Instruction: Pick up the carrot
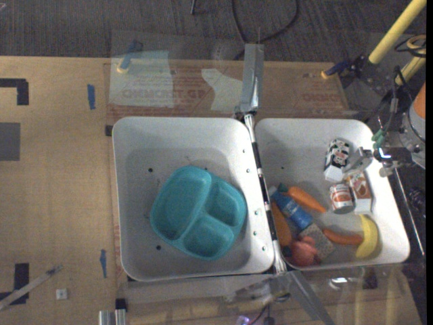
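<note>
I read this as the approach step: nothing is lifted yet, and my arm [406, 137] sits at the right edge of the right bin [298, 135], its gripper [362, 160] low over the bin's far right part, near the cow-patterned carton [337, 156]; I cannot tell how far the jaws stand apart, and I see nothing between them. Largest first, the left bin [135, 147] holds just a teal divided plate [198, 210], lying at a slant near its middle. The right bin carries the clutter. There is more than one orange carrot-like piece: I take the carrot [306, 200] to be the one lying slantwise in the middle, just beside a blue bottle [292, 210], with another along the left wall [281, 227] and a third [342, 237] near the banana [369, 237]. A small red-and-white can [342, 198] and a small box [360, 186] sit between gripper and carrot. My next move, I judge, calls for travelling left and nearer over the can, turning the jaws across the carrot's length, then descending without clipping the bottle.
</note>
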Available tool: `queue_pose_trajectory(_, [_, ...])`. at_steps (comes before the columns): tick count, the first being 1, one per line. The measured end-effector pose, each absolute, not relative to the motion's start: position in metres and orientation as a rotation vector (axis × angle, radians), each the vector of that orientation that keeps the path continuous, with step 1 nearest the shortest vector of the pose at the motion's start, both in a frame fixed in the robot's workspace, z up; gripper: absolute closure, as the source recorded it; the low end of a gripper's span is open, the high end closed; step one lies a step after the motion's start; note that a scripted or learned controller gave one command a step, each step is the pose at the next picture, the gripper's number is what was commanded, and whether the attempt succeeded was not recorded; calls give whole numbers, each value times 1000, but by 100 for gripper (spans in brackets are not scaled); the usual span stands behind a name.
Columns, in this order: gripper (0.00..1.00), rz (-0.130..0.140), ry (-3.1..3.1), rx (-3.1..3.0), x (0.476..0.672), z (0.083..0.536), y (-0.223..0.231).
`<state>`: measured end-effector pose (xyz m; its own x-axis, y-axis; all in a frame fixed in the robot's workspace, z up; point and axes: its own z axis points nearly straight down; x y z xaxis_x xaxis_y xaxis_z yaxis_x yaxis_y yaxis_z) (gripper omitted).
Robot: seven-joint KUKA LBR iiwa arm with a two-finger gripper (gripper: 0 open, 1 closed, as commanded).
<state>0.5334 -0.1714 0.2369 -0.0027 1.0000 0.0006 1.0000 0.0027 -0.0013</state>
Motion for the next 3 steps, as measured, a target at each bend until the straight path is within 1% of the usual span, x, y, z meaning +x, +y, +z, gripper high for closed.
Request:
queue_pose_trajectory(1, [0,-1,-2027,-2403,526,101,-142])
queue_pose_trajectory(2, [0,-4,-2257,-2195,574,89,-112])
queue_pose_trajectory(3, [0,-2,-2288,-2157,622,129,-99])
